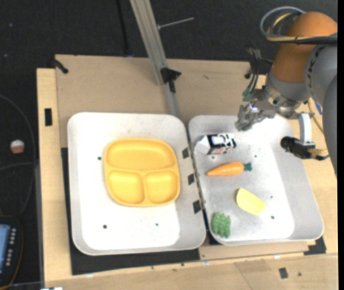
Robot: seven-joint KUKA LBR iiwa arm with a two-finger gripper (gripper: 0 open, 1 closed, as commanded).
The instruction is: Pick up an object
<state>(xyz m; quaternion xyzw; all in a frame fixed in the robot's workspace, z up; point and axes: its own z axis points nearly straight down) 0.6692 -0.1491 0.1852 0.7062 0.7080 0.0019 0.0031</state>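
My gripper (245, 119) hangs over the far edge of the right bin (293, 216), with nothing visible in it. Just left of and below it lies a small black-and-white object (219, 142). An orange carrot (226, 169) with a green tip lies across the middle of that bin. Nearer the front are a yellow wedge (250, 202) and a small green broccoli piece (221, 223).
The left bin (87, 222) holds a yellow divided plate (141, 171). A slanted metal pole (154, 47) rises behind the bins, its foot near the gap between them. The bins' inner walls meet at the middle.
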